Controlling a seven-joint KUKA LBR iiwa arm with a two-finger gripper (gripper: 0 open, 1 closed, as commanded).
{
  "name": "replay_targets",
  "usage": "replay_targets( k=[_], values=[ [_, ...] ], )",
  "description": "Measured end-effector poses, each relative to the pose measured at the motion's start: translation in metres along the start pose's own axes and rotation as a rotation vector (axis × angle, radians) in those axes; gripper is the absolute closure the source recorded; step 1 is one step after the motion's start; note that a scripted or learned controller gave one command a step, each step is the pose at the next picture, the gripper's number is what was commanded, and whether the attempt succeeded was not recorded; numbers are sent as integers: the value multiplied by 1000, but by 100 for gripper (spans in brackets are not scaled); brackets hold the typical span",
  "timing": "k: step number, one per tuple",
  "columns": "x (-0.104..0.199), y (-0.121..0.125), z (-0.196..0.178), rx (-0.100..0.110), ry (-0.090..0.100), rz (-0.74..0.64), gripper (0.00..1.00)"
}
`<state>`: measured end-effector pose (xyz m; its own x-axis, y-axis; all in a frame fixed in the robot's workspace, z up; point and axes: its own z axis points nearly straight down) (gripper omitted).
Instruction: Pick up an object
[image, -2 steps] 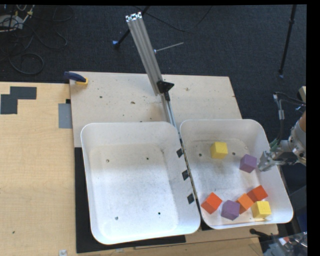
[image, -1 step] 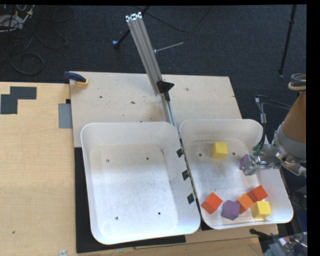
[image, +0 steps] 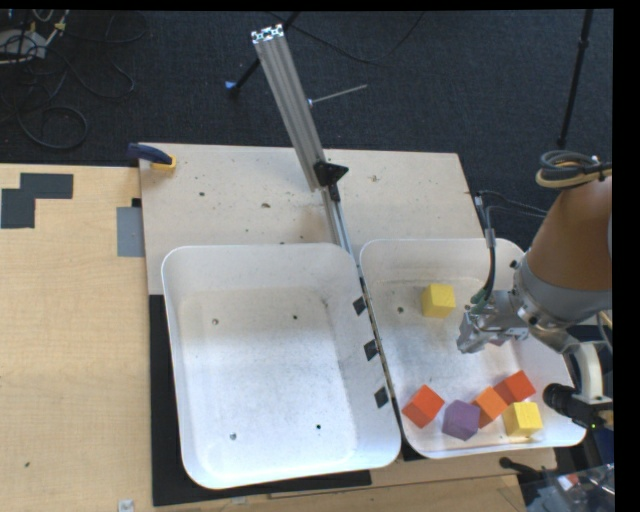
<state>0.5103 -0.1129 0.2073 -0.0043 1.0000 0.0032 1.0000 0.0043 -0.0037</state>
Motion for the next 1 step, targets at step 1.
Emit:
replay_targets(
  k=[1],
  values=[
    [43,0,2,1,0,0,100]
  ],
)
